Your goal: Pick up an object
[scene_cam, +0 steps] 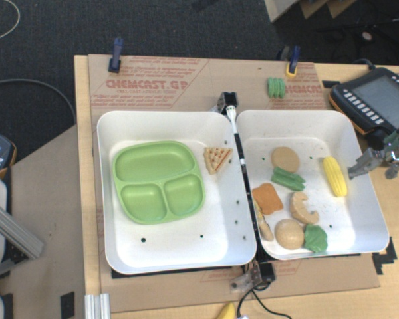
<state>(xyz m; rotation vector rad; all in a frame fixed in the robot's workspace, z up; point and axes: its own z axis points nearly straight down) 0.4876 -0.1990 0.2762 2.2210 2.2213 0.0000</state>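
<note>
The right bin point(359, 135) holds several toy foods: a yellow corn cob point(334, 175), a tan round cookie point(285, 159), a green pea pod point(288, 179), an orange bread slice point(268, 199), a pale mushroom piece point(303, 207), a tan bun point(289, 233) and a green broccoli piece point(316, 238). My gripper point(372, 171) hangs over this bin's right rim, just right of the corn cob. It is open, with its two grey fingers spread and nothing between them.
The left bin point(113, 128) carries a green divided plate point(159, 181) and a waffle-patterned wedge point(217, 158). A black clip point(227, 101) sits where the bins meet. A green toy point(276, 88) lies on the board behind. A black pendant point(372, 98) rests at right.
</note>
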